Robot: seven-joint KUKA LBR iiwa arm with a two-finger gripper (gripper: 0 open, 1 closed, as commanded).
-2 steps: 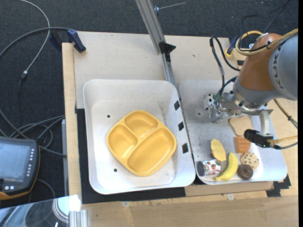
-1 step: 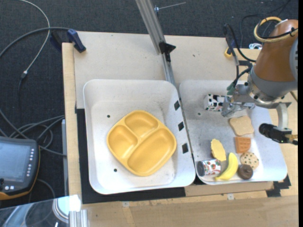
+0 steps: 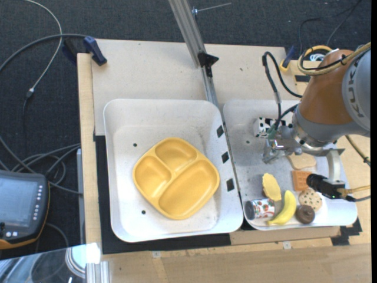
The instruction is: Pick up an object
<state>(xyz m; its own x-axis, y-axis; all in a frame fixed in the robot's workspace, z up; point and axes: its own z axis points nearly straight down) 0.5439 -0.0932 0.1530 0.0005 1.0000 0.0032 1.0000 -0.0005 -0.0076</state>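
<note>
I've got the hand low in the right bin, can't tell its grip, nothing lifted yet: banana, can and cookie sit toward five o'clock.

Plate in left bin

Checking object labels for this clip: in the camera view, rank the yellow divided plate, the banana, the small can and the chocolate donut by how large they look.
1. yellow divided plate, by far the largest.
2. banana.
3. small can.
4. chocolate donut.
The can and donut look close in size, so their order is unsure.
</note>
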